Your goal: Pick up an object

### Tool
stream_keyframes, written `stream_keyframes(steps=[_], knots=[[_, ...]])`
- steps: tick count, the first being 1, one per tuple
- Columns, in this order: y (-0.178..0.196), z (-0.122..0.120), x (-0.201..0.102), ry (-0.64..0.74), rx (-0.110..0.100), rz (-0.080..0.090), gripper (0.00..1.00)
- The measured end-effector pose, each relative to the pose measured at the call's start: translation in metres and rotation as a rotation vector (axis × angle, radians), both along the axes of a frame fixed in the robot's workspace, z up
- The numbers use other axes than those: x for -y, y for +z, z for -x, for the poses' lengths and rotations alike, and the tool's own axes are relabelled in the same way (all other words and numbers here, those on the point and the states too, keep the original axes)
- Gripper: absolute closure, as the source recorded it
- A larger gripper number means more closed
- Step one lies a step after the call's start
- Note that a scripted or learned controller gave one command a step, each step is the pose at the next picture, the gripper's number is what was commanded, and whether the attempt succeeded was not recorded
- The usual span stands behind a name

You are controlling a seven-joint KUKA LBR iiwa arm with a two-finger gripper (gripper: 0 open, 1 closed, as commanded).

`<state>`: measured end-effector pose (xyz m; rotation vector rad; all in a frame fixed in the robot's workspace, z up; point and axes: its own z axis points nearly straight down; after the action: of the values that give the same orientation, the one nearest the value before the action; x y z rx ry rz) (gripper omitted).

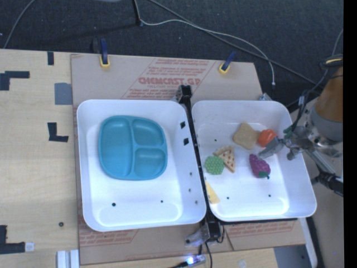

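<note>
From the fixed overhead camera, the gripper (277,146) reaches over the right bin (295,205) from its right rim, its tip just beside a red-orange toy tomato (267,136); whether it is clenched or released cannot be told. Left of the tomato lies a tan bread slice (245,135). Below the tomato sit purple grapes (259,165), with a pizza wedge (226,158) and green broccoli (214,164) further left (touching each other). A blue divided plate (133,148) rests in the left bin (89,205).

even, bright overhead light; soft shadows, slightly blurred, white bins (89,205) glaring.
</note>
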<state>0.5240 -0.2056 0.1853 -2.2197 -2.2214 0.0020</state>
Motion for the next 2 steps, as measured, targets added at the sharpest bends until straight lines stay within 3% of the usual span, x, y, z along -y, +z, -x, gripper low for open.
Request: stream_keyframes(steps=[1,2], knots=[[0.338,-0.042,0.011,0.002,0.02,0.008,0.0],[0.317,-0.125,0.007,0.004,0.0,0.0,0.0]])
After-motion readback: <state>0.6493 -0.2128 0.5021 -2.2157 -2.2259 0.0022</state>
